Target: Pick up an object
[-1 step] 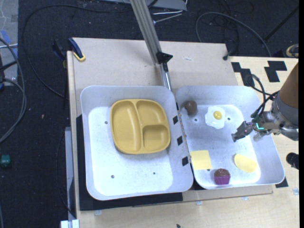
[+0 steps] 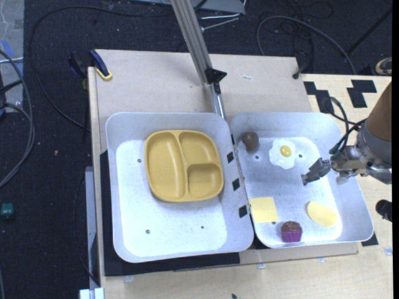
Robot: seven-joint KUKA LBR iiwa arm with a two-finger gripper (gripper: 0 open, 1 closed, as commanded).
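The arm (image 2: 381, 139) at the right edge of the frame is cut off, so nothing past its wrist section can be seen. The gripper (image 2: 313, 173) at centre right is too small and dark to tell how its fingers stand. A dark square (image 2: 386, 209) at the lower right edge is cut by the frame. A green item (image 2: 5, 210) at the lower left edge is also cut off and too small to identify.

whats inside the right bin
The right bin holds a fried egg, a brown ball, a yellow square, a purple cupcake and a yellow slice. The gripper covers some of its floor.
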